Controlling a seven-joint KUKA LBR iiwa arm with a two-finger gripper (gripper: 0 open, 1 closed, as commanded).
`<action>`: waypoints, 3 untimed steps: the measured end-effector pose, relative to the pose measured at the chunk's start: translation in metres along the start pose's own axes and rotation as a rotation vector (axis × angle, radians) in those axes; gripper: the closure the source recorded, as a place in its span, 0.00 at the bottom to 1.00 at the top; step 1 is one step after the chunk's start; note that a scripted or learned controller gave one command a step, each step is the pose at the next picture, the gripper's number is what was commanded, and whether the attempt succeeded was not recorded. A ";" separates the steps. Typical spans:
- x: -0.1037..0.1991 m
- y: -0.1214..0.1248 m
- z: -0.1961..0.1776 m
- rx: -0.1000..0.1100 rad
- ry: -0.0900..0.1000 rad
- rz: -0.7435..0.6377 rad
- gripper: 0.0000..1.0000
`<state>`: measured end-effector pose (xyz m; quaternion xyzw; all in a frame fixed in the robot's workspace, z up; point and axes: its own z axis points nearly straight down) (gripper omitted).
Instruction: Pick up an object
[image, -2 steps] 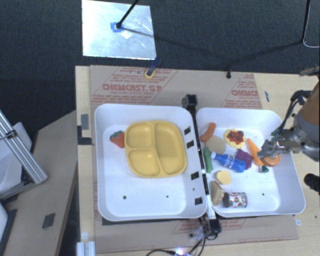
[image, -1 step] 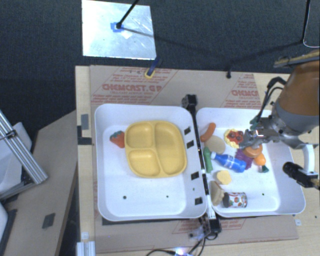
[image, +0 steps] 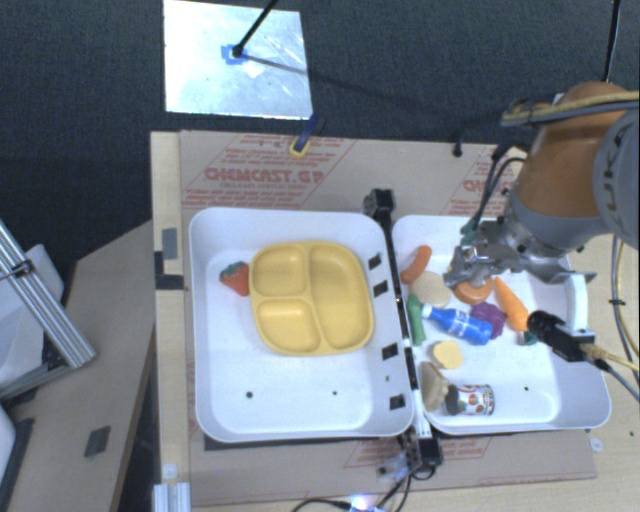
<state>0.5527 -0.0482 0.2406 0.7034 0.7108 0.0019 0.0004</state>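
two bins on the worktop; the toy food's piled in the right bin (image: 580, 395). jaws (image: 470, 268) hang over an orange piece (image: 474, 294), can't tell how wide. i'd drop straight down, centred, avoiding the blue bottle (image: 458, 323).

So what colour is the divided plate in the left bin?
Pale yellow, seen in the camera view: the divided plate is plain, with no pattern.

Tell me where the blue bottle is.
The blue bottle lies in the right bin, near its left wall, between the purple piece and the green piece.
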 end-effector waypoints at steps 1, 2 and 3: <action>0.054 0.026 0.018 0.001 0.000 0.000 1.00; 0.077 0.041 0.007 -0.001 -0.001 0.003 1.00; 0.079 0.030 0.026 0.003 -0.002 0.008 1.00</action>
